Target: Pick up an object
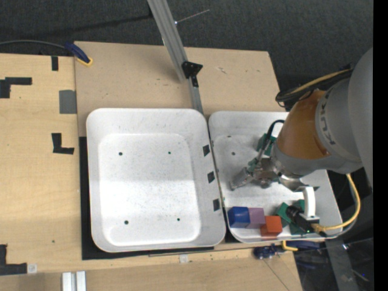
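Hovering over bare floor of the right bin, the pincer (can't tell its state tbh) should probably shift toward the blue block at the near wall and drop straight down.

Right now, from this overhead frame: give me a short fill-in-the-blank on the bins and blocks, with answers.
1. The gripper is over the ____ bin.
2. The blue block touches a ____ block on its right.
3. The orange block lies near that bin's ____ edge.
4. The left bin is ____ in colour.

Missing words: right; purple; front; white
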### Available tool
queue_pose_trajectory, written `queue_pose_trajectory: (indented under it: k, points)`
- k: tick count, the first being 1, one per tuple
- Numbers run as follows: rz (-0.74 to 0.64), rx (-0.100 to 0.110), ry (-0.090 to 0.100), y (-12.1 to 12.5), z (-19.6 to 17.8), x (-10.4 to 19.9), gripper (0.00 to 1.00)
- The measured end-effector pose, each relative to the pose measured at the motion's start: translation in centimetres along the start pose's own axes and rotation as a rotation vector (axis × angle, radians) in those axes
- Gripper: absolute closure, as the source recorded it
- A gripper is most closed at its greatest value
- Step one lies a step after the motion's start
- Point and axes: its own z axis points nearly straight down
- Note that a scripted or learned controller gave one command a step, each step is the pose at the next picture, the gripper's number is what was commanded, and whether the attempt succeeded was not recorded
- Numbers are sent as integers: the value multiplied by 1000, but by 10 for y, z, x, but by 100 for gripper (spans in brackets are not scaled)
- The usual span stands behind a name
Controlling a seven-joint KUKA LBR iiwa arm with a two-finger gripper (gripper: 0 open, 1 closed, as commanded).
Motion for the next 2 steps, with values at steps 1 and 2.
queue_pose_trajectory:
  k: [1,2]
  points:
    - [-1,1,2,0,-12,1,100]
    - [-1,-6,1,-1,-54,6,100]
